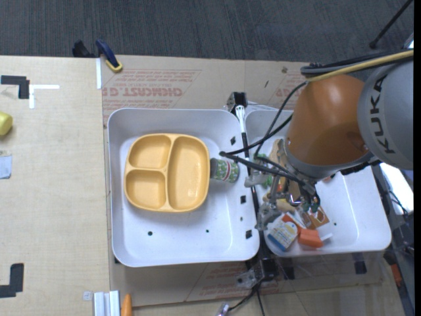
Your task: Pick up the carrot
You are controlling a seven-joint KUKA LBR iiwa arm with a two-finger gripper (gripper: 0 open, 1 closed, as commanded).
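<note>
An orange, carrot-like piece [312,237] lies near the front of the right bin [358,232], next to a white and blue packet [283,233]. My gripper [291,195] hangs low over the left part of that bin, under the arm's orange band [329,127]. It is just behind the carrot, among cluttered items. The arm hides much of the bin's contents. Nothing can be made out as held.
The left bin [177,242] holds a yellow divided plate [168,172], with a green can [225,170] on its side by the plate's right edge. Cables [253,160] cross the wall between the bins. A yellow object [4,124] lies far left on the bench.
</note>
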